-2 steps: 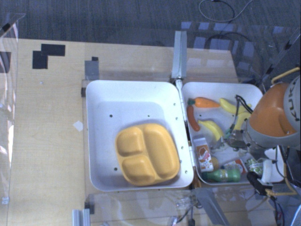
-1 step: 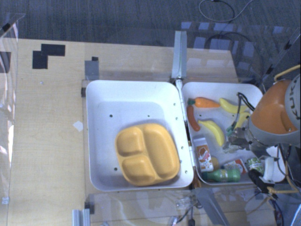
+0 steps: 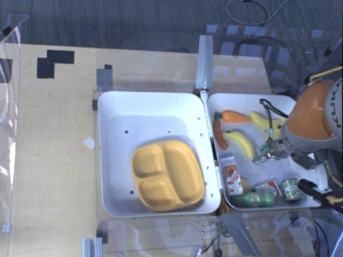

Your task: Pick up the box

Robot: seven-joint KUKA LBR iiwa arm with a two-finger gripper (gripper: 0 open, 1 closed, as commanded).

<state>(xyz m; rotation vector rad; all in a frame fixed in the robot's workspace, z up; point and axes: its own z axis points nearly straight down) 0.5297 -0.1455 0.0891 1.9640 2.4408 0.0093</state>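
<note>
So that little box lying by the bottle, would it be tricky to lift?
Probably not. The box looks like a small carton lying flat, so likely stiff, light, unlikely to roll. It lies near the green bottle and the bin's wall, which may crowd the gripper.

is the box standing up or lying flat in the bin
Lying flat. The box rests in the right bin with its broad printed face up, by the left wall, above the green bottle. The gripper is apart from it.
</note>
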